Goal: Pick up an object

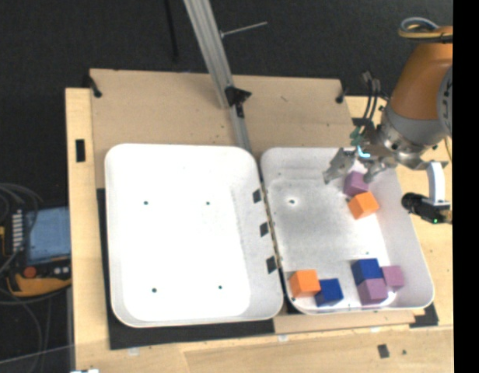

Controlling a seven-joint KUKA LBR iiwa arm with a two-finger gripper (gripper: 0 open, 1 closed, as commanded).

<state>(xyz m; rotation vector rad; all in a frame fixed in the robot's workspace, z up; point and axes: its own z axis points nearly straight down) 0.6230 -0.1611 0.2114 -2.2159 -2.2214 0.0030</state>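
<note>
Two shallow white bins are sitting side by side on the wooden bench (80, 231), seen from the fixed camera above. The left bin (185, 231) is showing a broad stretch of bare white floor, rim to rim. The right bin (325, 239) is carrying all the blocks, and its middle and left half are lying open as well.

The arm (422, 92) is reaching in from the right, its orange band above the grey wrist, and the gripper (358, 164) is hanging over the upper right corner of the right bin, close to the far rim. Its fingers are spreading apart with nothing between them. Just below the fingertips, a purple block (355, 183) is lying on the bin floor, and an orange block (364, 204) is touching it on the near side; both are sitting near the right wall.

Along the near rim, an orange cube (305, 282) and a small blue cube (329, 291) are resting together, and further right a blue block (367, 270), a purple cube (372, 290) and a pale purple cube (393, 277) are crowding the corner.

A metal rail (212, 49) is slanting down toward the gap between the bins.
</note>
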